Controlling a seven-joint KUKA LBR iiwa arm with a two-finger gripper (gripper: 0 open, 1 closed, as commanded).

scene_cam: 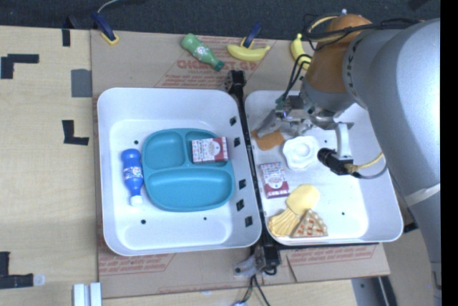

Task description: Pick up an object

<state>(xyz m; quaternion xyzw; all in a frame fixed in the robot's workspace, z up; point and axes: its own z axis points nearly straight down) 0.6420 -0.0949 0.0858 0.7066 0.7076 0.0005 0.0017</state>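
Gripper (286,119) hangs over orange piece (268,141) just beside it; grip state unclear.

Hovering low in right bin (372,215), gripper (286,119) just above brown piece (269,140); white cup (299,152) sitting beside it; left bin (114,154) carrying blue tray (187,179), small carton (209,150), blue bottle (132,174)

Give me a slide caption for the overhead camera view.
KUKA arm's gripper reaches into the right bin of toy food; left bin holds a blue tray.
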